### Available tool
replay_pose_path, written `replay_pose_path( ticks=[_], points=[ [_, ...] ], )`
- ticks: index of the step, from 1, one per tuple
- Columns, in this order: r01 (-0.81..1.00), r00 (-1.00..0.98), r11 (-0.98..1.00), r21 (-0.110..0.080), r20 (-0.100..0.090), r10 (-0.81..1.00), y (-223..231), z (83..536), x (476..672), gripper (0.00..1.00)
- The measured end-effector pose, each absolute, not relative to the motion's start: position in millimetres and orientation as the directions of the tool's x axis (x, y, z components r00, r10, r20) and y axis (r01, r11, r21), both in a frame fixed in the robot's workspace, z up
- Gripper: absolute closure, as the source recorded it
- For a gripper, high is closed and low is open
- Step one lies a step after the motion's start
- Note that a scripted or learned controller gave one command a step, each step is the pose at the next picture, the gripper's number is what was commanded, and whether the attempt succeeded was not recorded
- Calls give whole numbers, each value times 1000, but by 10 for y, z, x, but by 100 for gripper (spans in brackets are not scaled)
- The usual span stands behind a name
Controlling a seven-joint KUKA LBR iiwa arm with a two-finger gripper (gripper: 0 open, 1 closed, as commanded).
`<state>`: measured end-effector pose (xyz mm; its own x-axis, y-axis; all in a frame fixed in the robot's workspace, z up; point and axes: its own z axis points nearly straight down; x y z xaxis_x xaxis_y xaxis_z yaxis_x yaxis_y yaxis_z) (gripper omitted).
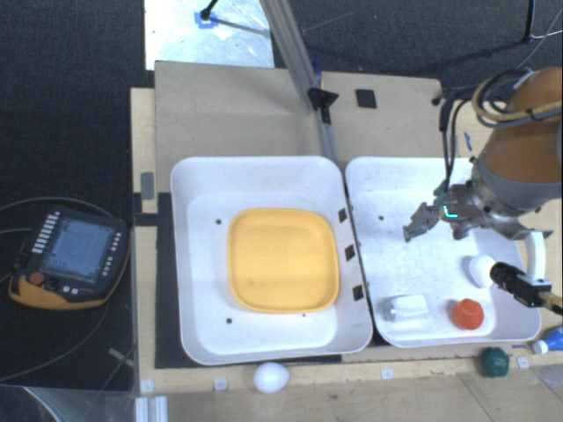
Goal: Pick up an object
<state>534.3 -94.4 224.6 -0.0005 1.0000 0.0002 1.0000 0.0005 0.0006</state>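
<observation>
Red round obj (468, 314) sits in right bin (387, 183); hand (428, 221) above, grip state unclear.

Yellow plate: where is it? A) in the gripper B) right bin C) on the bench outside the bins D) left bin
D: the yellow plate lies flat in the middle of the left bin, well away from the gripper over the right bin.

Plain yellow plate (283, 258) in white left bin (198, 323). In white right bin (387, 192): red object (468, 314), white block (406, 307), white ball (480, 269). Dark green ball (493, 361) and white egg (271, 377) on tan near bench edge (369, 385).
</observation>
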Motion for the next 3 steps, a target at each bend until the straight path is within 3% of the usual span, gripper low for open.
replay_pose_path(
  ticks=[1, 3],
  points=[
    [1000, -1, 1, 1, 0, 1000, -944, 2246, 5343, 0],
    [1000, -1, 1, -3, 0, 1000, -900, 1315, 5194, 0]
  ],
)
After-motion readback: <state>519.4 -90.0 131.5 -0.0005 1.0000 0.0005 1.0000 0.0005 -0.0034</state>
